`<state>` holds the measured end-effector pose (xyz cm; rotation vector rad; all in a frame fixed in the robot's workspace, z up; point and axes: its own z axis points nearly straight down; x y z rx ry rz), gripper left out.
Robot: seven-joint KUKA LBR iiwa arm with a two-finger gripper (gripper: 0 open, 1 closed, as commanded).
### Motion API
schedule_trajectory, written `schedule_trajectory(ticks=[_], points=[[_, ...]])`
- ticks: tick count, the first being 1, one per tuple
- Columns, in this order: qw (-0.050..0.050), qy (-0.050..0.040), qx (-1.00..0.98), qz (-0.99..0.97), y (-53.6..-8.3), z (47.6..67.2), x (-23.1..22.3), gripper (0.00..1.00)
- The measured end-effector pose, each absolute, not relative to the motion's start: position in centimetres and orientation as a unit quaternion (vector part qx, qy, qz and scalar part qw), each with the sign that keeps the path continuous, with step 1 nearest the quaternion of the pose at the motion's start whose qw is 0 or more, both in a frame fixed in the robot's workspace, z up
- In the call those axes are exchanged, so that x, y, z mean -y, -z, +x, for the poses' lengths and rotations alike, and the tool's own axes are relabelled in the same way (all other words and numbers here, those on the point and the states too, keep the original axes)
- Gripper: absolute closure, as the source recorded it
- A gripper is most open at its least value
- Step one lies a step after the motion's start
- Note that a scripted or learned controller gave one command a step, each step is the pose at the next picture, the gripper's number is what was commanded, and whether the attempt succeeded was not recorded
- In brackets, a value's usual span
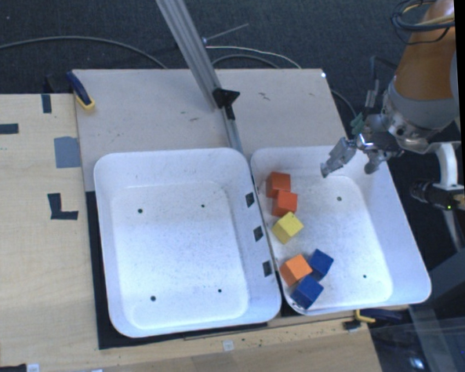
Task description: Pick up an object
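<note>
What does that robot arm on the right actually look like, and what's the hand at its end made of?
The arm is rounded and smooth, with an orange band and grey casing below it. Thin dark cables loop around its upper part. At its end sits a small hand of grey metal-looking parts, with slim fingers pointing over the right bin. Finer details are too small to tell.

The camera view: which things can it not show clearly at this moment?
- Gripper: small and blurred, so its opening cannot be judged.
- Arm: cut off by the right edge.
- Lower blue block: partly covered by the orange block and the right bin's rim.
</note>
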<state>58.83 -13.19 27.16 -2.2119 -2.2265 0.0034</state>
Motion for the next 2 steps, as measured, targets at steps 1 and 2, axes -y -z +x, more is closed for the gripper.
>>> schedule_trajectory(ticks=[1, 2], points=[[0.001, -0.0005, 0.708, -0.706, -27.7, 58.3, 10.7, 0.00], [0.005, -0.0037, 0.708, -0.707, -18.4, 53.8, 9.0, 0.00]])
